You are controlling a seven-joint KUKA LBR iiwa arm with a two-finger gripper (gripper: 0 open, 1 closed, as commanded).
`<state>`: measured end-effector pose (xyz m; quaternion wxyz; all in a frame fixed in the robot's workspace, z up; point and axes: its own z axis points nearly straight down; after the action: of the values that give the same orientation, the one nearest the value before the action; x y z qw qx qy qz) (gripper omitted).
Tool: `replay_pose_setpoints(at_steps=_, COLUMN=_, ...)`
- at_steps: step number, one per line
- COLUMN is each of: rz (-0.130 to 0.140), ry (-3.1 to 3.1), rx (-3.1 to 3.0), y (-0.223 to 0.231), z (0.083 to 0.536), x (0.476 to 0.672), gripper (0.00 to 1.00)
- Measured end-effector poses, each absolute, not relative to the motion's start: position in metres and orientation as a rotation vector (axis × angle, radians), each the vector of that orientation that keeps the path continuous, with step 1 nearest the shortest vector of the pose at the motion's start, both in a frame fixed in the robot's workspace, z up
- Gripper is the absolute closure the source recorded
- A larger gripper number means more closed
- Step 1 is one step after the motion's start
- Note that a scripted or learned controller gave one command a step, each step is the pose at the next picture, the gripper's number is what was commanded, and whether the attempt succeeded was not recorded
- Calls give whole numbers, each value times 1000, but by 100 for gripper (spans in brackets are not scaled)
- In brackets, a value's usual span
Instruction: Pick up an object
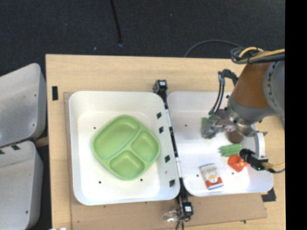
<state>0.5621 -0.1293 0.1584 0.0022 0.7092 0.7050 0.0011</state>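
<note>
Wooden bench [57,75], right bin [192,104], small red-and-white carton [210,176] lying flat, fingers' [209,127] spread unclear.

1. The light is bright and even from overhead; the two shallow white plastic bins [120,104] glare nearly to blank white, their inner walls hard to read.
2. Shadows are soft and short: a faint grey one lies under the light-green divided plate [125,146], another beneath the grey arm with its orange band [252,87].
3. The dark carpeted floor [96,18] above the pale wooden table [115,73] stays dim and grainy.
4. The whole view is slightly soft; small things in the right bin blur at their edges.
</note>
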Motion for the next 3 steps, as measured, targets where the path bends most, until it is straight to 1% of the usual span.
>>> replay_pose_setpoints(at_steps=1, rz=5, ry=2222, rx=2212, y=-131, z=212, x=564, gripper=100)
replay_pose_setpoints(at_steps=2, rz=4, ry=2228, rx=2213, y=-73, z=209, x=574, gripper=100)
replay_pose_setpoints(at_steps=3, rz=6, ry=2230, rx=2211, y=-13, z=220, x=592, gripper=100)
